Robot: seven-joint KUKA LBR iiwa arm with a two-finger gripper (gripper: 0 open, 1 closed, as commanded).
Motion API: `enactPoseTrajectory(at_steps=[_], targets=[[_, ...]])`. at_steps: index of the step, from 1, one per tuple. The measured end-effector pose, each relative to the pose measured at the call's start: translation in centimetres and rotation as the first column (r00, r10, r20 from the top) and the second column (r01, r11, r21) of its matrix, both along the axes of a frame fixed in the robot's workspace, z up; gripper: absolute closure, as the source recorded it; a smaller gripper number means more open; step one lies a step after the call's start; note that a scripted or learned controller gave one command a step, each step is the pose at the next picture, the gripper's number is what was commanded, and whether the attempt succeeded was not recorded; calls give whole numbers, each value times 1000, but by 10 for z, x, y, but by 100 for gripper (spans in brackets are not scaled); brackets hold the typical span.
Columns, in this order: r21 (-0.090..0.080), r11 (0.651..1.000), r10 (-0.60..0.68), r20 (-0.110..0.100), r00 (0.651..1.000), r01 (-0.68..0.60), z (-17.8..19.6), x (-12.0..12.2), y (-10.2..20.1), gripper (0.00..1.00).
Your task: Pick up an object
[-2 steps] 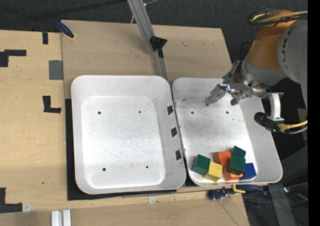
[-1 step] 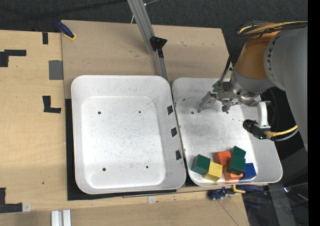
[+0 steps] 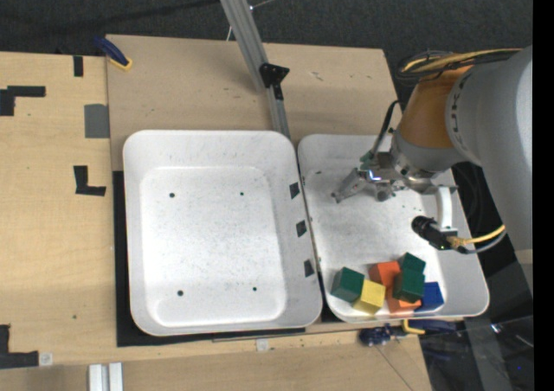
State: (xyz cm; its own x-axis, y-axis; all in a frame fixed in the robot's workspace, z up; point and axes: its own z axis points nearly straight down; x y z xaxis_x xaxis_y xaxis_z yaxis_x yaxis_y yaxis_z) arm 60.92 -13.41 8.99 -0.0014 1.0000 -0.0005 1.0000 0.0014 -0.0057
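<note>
Several small blocks lie huddled in the near corner of the right bin (image 3: 346, 225): a green block (image 3: 349, 284), a yellow one (image 3: 372, 295), an orange one (image 3: 387, 274), a dark green one (image 3: 413, 274) and a blue one (image 3: 431, 296). My gripper (image 3: 362, 190) hangs over the far half of that bin, well behind the blocks. Its fingers (image 3: 341, 194) are spread open with nothing between them. The grey arm with its orange band (image 3: 428, 117) comes in from the right.
The left bin (image 3: 138, 208) lies beside the right one. A slanted metal pole (image 3: 251, 30) crosses the bench behind the bins. A small blue and yellow item (image 3: 113, 53) lies at the far left. A black cable (image 3: 433, 233) hangs off the wrist.
</note>
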Motion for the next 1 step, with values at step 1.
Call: enactPoseTrajectory(at_steps=[1], targets=[[1, 1000, 1, 3, 1000, -1, 11, 1, 1, 100]])
